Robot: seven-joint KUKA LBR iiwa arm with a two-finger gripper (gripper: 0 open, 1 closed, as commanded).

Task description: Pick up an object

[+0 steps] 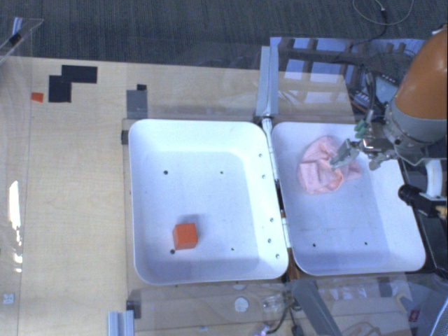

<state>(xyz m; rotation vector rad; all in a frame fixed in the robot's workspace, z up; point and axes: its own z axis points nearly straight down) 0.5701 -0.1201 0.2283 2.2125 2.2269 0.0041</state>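
A crumpled pink cloth (320, 168) lies in the upper left part of the right bin (364, 250). My gripper (359, 159) hangs over the cloth's right edge and is open. One finger (341, 156) rests against the cloth's top; the other is off to the right above the bare bin floor. Nothing is held between them. A small orange cube (185, 236) sits in the lower left part of the left bin (210, 142), far from the gripper.
The two bins meet at a hinged divider (276, 187). The arm's orange band (423, 82) and grey wrist overhang the right bin's upper right corner. Black and orange markers (66, 82) lie on the wooden bench at the far left.
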